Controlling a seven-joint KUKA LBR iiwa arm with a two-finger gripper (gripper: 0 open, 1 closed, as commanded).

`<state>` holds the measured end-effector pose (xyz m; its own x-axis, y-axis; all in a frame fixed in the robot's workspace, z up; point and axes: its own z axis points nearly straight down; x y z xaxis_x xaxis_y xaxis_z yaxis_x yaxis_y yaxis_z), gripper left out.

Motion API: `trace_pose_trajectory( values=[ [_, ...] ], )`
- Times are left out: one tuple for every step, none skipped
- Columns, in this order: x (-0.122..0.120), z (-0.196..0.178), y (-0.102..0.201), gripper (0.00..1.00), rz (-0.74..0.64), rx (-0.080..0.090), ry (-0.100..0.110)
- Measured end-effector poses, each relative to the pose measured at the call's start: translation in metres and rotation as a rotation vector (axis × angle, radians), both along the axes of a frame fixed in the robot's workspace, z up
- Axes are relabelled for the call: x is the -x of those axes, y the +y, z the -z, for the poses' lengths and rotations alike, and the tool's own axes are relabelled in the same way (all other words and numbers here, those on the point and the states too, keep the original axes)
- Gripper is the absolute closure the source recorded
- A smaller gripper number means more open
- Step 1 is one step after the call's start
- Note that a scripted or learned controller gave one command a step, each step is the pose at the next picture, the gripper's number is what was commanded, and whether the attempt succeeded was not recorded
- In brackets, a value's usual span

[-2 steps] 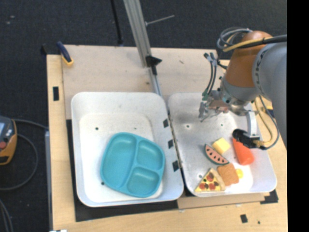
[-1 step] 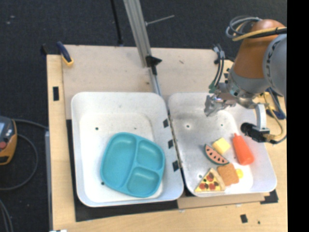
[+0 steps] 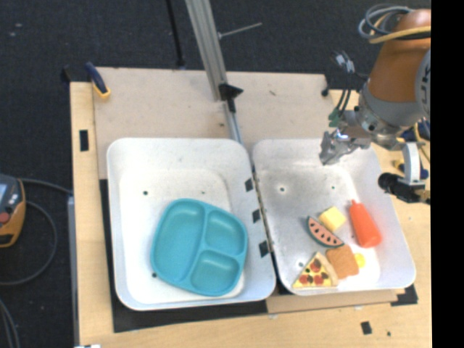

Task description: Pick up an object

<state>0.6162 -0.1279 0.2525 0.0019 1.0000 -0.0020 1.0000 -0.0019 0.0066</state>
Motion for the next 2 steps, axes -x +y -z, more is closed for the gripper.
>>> trace_pose_trajectory(
  values=[
    [-0.006, 0.009, 0.054, 1.00, -0.008, -0.003, 0.005],
    [-0.003, 0.000, 0.113, 1.00, -0.010, -0.004, 0.004]
  ],
)
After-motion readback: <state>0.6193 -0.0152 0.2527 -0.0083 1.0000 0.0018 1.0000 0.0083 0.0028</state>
